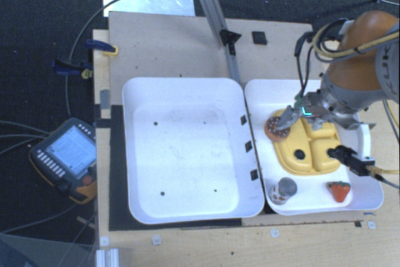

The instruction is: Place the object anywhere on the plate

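Nearest: can (285,189) and strawberry (339,191). Claw (285,121) over doughnut (275,127) at yellow plate (309,153) edge; finger state unclear. Could slip off the rim onto bin (262,103) floor.

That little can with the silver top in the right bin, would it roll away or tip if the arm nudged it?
The small round can with a silver top seems to stand upright, so a low push would probably slide it. Knocked over, its round body would likely roll, though the right white bin's rim close beside it should stop it. It looks stiff, not squashy.
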